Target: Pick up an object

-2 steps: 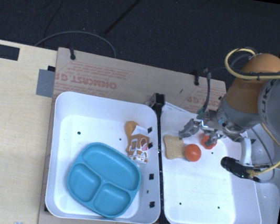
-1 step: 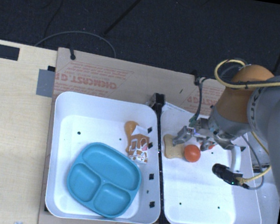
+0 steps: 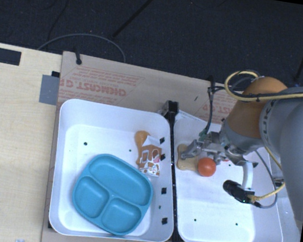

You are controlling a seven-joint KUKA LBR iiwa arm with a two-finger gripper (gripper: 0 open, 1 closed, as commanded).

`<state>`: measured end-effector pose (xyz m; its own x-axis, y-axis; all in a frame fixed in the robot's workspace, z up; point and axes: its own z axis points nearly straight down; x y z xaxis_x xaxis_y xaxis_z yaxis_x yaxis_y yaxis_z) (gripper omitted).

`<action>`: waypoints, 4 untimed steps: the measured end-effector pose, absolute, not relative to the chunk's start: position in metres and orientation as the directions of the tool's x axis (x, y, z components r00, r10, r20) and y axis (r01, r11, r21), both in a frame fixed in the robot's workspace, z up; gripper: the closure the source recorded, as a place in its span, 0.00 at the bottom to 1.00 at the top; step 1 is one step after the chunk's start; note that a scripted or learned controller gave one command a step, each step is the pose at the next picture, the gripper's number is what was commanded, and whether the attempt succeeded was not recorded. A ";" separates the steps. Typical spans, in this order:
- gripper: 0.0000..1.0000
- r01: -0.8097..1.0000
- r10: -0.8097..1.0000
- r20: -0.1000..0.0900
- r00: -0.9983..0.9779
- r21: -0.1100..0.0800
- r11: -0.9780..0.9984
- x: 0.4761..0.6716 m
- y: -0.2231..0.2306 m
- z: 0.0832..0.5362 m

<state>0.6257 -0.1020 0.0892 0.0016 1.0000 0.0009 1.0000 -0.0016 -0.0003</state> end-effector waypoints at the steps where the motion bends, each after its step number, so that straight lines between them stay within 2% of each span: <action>1: 1.00 1.000 1.000 0.002 0.003 0.006 -0.003 0.628 -0.102 0.103; 2: 1.00 1.000 1.000 0.000 -0.001 0.001 0.001 0.626 -0.098 0.146; 3: 1.00 1.000 1.000 -0.001 -0.001 0.004 0.001 0.626 -0.099 0.210; 4: 1.00 1.000 1.000 0.000 -0.002 0.001 0.002 0.626 -0.100 0.248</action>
